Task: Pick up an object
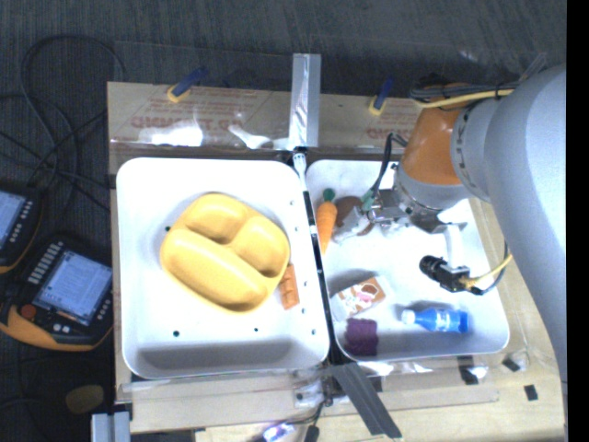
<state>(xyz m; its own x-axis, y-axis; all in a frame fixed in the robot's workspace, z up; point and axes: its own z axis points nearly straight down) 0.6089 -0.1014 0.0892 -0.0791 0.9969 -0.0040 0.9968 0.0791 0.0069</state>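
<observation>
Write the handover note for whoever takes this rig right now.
End effector: low in the right bin, near its upper left corner beside the carrot; finger state unreadable, nothing visibly held.
Right bin also holds: small packet, purple object, blue bottle.
Left bin: large yellow object, with a small orange piece by its right wall.
Done: no pick confirmed.
Left: grasp one object and lift it.

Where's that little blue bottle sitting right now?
The blue bottle lies on its side near the front edge of the right bin, just right of the purple block.
</observation>
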